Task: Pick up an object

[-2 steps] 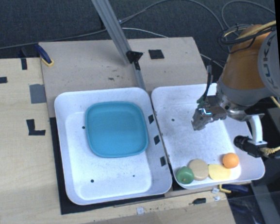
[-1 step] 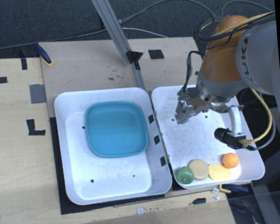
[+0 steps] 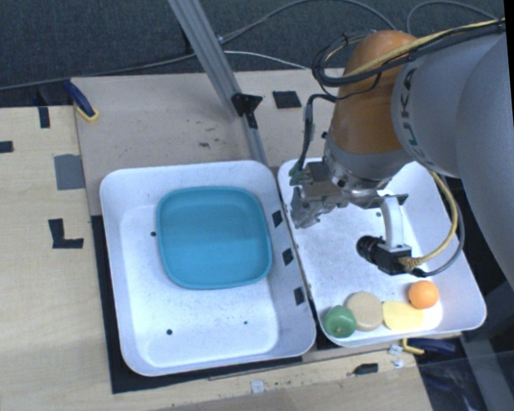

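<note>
1. The end effector [image 3: 309,206] hangs over the right bin [image 3: 459,317] near its far left corner; whether it is spread or pressed together cannot be told.
2. Along that bin's near edge lie a green object [image 3: 340,321], a beige disc [image 3: 365,310], a yellow piece [image 3: 401,315] and an orange ball [image 3: 422,295], close together.
3. The left bin [image 3: 144,344] on the counter [image 3: 34,309] carries a blue plate [image 3: 213,236].
</note>
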`<state>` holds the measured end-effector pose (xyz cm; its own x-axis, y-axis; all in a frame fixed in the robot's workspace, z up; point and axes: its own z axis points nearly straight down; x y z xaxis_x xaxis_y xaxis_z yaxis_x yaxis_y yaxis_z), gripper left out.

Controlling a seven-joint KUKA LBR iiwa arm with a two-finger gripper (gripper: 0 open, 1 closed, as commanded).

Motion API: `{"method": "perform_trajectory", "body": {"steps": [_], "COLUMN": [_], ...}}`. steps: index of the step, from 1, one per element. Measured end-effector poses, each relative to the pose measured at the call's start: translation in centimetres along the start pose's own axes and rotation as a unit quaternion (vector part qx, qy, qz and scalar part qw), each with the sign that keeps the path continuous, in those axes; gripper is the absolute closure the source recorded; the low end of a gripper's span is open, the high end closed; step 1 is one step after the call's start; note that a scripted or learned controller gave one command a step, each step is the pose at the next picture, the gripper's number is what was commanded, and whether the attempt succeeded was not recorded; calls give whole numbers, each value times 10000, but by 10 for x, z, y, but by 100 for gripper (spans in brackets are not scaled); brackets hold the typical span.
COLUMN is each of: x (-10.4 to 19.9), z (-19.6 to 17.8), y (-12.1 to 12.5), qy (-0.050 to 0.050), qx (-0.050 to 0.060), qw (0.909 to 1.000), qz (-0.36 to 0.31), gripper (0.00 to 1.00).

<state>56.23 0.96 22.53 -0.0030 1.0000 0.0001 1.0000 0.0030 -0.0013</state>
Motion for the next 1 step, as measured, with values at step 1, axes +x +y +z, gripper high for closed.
{"method": "perform_trajectory", "body": {"steps": [1], "x": [39], "z": [0], "y": [10], "qy": [0], "qx": [-3], "qw": [10000], "qz": [7], "gripper": [100]}}
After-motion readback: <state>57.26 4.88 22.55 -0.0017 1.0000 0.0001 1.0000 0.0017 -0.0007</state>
